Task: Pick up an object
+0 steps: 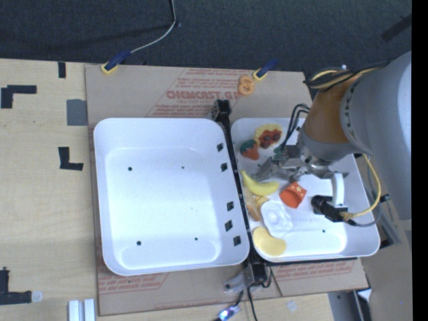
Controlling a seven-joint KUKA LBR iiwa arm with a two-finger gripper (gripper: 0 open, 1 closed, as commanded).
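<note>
The right bin [348, 246] holds several small items: a yellow banana [259, 186], an orange-red cup-like piece [293, 195], a white lump [275, 218], a pale yellow disc [270, 245], a red strawberry-like piece [250, 151] and a yellow piece with red top [269, 136]. My gripper [274, 168] hangs low over the bin's middle, just above the banana and left of the orange-red piece. Its dark fingers [267, 170] point left and appear spread, with nothing visibly between them.
The left bin [107, 139] sits beside the right one, with a black divider clip [221, 109] between them. An orange ring [246, 84] lies on the cardboard behind the bins. The arm's grey body and cables fill the right side.
</note>
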